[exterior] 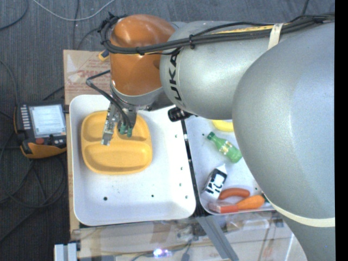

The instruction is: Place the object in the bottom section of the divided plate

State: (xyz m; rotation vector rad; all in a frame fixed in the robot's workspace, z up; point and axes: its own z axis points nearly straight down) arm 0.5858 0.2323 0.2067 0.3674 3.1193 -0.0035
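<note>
From my remote seat I count two white bins: the left bin (163,200) holds one yellow divided plate (117,159), and the right bin (202,145) holds five loose things. The gripper (117,134) hangs over the upper half of the plate, about on the ridge between its two small upper sections, with the large bottom section lying bare below it.

The fingers (107,132) stand somewhat apart, and I can see yellow plate in the gap. A small green object (126,129) sits right against the finger nearer the right bin, above the upper right section. It is too small for me to read its long axis or which way it points, and I cannot tell whether it is gripped.

In the right bin I count one green bottle (225,147) lying slanted with its neck toward the upper left, one yellow piece (222,125) half under the arm, one black-and-white carton (216,182), one red sausage (234,193) and one carrot (244,204). The sausage and carrot lie side by side across the bin's near corner.
</note>
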